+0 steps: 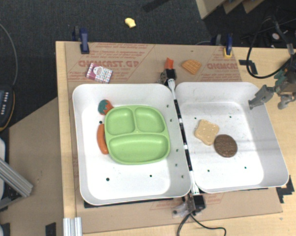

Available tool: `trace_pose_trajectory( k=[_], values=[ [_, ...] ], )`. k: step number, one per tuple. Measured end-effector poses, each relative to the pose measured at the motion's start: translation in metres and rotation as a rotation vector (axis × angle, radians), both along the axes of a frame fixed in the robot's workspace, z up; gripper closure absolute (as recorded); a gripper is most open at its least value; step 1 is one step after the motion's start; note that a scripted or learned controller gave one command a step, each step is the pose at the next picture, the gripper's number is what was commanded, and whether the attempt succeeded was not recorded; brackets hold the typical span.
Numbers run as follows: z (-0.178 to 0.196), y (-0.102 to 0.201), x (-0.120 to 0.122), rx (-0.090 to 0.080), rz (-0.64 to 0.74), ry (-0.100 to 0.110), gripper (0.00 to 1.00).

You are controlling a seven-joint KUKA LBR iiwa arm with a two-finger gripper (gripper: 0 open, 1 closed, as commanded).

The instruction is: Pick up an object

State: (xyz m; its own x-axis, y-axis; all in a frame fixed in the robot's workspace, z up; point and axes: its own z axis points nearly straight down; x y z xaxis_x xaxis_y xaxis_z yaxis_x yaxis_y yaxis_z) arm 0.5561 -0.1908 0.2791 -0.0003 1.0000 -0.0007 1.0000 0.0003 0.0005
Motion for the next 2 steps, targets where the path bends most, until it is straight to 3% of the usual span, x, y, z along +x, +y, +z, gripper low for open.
trace_pose_trajectory(
  k=[1, 2],
  values=[
    [-0.164, 0.046, -0.025, 0.007, 0.002, 0.017, 0.0],
    [-0.192, 0.041, -0.036, 0.002, -0.001, 0.005, 0.0]
  ],
)
